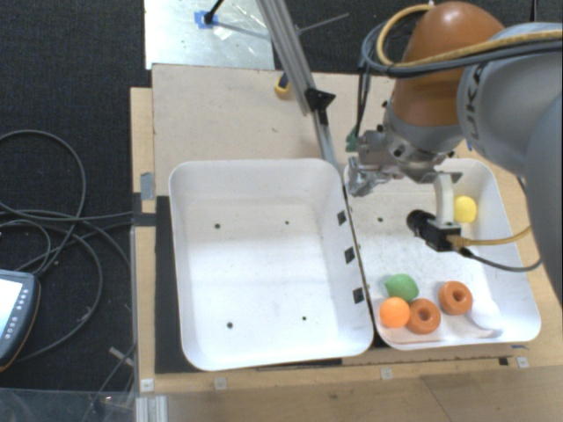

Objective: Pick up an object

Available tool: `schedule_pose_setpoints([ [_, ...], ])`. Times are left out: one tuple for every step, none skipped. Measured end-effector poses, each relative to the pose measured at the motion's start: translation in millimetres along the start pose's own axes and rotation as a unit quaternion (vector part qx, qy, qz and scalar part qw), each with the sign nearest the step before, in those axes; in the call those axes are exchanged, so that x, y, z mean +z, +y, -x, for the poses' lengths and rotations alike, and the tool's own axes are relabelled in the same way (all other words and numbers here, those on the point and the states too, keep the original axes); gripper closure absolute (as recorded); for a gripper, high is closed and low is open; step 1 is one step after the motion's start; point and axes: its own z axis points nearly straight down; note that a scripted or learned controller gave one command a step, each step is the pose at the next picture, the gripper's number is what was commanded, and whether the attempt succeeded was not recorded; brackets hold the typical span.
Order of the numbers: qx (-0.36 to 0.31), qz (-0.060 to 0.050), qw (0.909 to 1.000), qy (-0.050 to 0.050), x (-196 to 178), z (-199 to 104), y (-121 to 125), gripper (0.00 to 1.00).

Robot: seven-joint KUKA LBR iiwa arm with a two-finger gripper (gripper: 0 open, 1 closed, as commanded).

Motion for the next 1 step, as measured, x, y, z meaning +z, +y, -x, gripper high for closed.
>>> schedule_pose_setpoints([
  [0.0, 0.0, 1.0, 0.0, -4.2, -58.7, 2.3, 1.0],
])
